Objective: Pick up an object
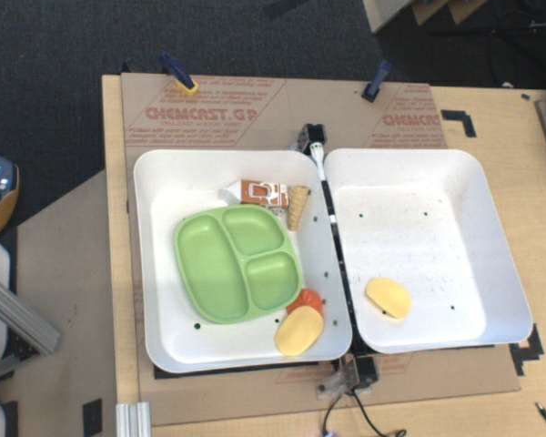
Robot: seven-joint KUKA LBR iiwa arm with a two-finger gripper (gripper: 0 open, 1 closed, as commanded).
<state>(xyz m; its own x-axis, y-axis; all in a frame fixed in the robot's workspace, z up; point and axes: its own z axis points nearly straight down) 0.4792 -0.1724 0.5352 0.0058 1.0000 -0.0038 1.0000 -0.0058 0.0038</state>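
The yellow lump lies alone at the lower left of the right bin, well apart from the walls. It looks light, smooth and rounded, so it may slip; grip across its narrow middle. The fingers' state cannot be told here.

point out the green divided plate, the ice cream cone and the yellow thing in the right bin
green divided plate (220, 276), camera view, large compartment
ice cream cone (297, 206), camera view, middle of the cone
yellow object (388, 298), camera view, its centre
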